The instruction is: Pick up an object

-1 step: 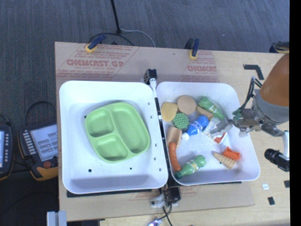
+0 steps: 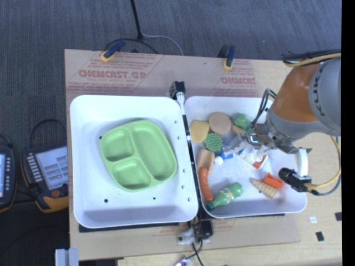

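Left bin (image 2: 83,148) holds a green divided plate (image 2: 138,155) — yellow clamps (image 2: 112,50) grip the board's far edge.

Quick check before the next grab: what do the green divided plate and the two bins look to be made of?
Green divided plate: likely molded plastic, matte with a soft sheen and rounded compartment walls. Left bin and right bin: apparently thin, smooth white plastic, with rolled rims and faint glare.

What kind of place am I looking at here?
Probably a robotics test lab: a robot arm reaches over two white bins clamped to a board, one holding toy food, with cables on carpet.
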Controlling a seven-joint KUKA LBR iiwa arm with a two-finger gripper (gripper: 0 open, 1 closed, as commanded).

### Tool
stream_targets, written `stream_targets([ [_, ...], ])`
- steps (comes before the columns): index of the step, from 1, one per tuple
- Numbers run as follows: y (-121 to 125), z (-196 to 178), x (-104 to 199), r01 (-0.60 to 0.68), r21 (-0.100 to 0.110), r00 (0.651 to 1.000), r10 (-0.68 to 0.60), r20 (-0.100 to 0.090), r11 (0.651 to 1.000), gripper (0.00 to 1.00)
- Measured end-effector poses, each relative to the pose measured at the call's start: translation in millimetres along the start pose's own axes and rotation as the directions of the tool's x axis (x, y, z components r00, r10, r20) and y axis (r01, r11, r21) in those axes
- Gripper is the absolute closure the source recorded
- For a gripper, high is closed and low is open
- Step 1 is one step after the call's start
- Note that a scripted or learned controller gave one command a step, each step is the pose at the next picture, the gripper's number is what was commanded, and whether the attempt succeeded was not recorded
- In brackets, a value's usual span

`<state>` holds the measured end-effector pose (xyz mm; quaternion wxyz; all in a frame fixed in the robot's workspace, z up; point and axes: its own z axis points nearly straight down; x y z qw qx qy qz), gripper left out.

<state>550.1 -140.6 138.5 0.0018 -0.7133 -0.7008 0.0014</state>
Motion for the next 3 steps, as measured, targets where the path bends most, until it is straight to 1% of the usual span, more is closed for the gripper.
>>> stream_targets([
  [1,50.5,43.7,-3.9,0.158,-0.018,0.987,-0.158,0.012,0.987,0.00],
  [2,53.2,32.1,-5.0,0.158,-0.030,0.987,-0.157,0.019,0.987,1.00],
  [3,19.1,-96.6,57.9,0.048,-0.008,0.999,-0.048,0.002,0.999,1.00],
])
